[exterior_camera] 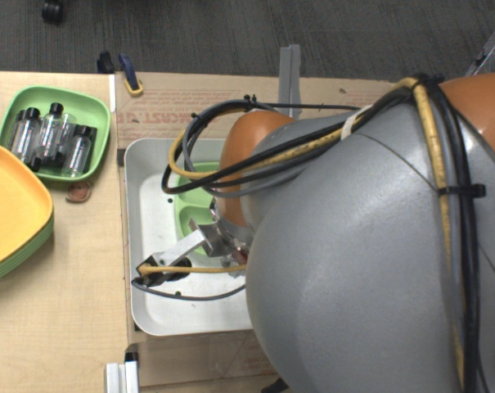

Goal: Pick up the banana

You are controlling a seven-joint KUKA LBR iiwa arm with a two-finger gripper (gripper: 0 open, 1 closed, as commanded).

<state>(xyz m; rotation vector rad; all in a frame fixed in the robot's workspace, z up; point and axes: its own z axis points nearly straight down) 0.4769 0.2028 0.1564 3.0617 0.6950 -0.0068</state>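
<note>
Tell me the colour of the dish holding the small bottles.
Green: the dish in the camera view, upper left.

**Surfaces and finishes on the bench**

The arm point(370, 252) has a smooth, matt grey shell with a satin orange band point(251, 142); rubbery black and yellow cables point(231, 166) cross it. The white bin point(145, 219) looks like smooth plastic. The bench point(59, 326) shows pale wood grain. The green tray point(92, 109) and yellow plates point(14, 211) look like glossy plastic.

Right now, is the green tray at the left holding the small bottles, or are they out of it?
In it. The small bottles lie side by side inside the green tray, within its rim, black caps pointing up in the view.
</note>
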